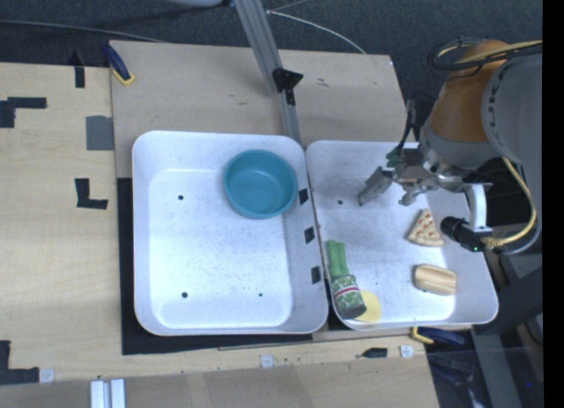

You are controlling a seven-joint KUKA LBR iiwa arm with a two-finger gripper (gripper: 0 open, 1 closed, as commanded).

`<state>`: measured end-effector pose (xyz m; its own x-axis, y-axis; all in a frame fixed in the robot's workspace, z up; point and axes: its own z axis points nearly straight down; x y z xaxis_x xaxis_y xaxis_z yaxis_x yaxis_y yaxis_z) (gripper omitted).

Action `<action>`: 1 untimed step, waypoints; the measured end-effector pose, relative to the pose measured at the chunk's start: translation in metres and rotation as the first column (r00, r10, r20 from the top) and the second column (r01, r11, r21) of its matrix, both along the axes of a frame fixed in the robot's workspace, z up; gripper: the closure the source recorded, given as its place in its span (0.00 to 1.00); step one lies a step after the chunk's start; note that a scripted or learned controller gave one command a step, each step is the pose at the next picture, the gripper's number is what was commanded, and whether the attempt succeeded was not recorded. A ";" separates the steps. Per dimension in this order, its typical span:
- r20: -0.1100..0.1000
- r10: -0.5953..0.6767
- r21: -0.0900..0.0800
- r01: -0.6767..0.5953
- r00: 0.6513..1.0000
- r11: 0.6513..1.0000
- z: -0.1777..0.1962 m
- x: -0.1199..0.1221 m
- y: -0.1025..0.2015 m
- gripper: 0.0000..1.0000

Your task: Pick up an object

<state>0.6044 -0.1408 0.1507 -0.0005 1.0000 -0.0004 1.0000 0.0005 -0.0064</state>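
Observation:
The right bin [352, 164] holds a green packet [339, 267] lying lengthwise by its left wall, with a yellow piece [368, 308] at the packet's near end. A pizza-slice toy [425, 230] and a tan bread roll [434, 279] lie on that bin's right side. A blue bowl [260, 183] sits at the back of the left bin [176, 248]. My gripper [392, 192] hovers over the back of the right bin, open, with nothing between its fingers. It is above and left of the pizza slice.
A metal pole [264, 40] slants down to the bins' shared back edge. Cables [502, 221] hang along the arm at the right bin's right rim. Black clips [310, 234] sit on the divider between the bins.

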 end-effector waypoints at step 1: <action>-0.001 0.000 0.000 0.000 1.000 1.000 -0.061 0.000 -0.008 0.00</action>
<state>0.6041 -0.1487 0.0901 -0.0005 1.0000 -0.0003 1.0000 0.0005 -0.0076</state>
